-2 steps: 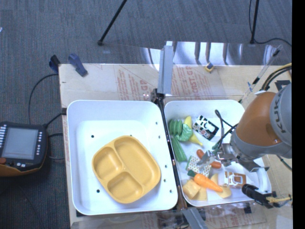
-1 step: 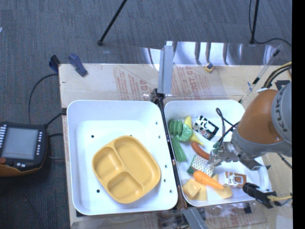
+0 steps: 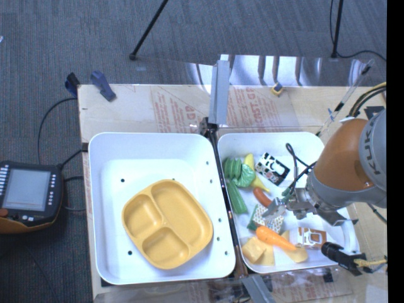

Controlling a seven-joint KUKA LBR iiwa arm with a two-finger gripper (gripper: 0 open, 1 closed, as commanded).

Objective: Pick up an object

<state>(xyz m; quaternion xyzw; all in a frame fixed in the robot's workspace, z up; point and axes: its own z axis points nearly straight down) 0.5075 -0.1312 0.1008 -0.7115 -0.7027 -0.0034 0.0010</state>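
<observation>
My gripper [image 3: 276,208] hangs low in the right bin [image 3: 312,141], over its middle. Right under and beside it lie a small green-and-white checkered piece [image 3: 259,219] and a red toy [image 3: 262,196]. An orange carrot [image 3: 275,238] lies just in front of the gripper, with yellow cheese wedges [image 3: 254,250] at the bin's front left. Green vegetables [image 3: 236,174] and a yellow piece [image 3: 249,162] sit toward the back left, next to a black-and-white carton [image 3: 273,167]. An orange-and-white packet [image 3: 311,237] lies to the right, under the arm's wrist.
The left bin [image 3: 113,153] holds a yellow divided plate [image 3: 166,222]. The grey arm with its orange band [image 3: 344,160] covers the right bin's right side. A metal post [image 3: 219,93] stands behind the wall between the bins. A black cable [image 3: 295,160] loops above the toys.
</observation>
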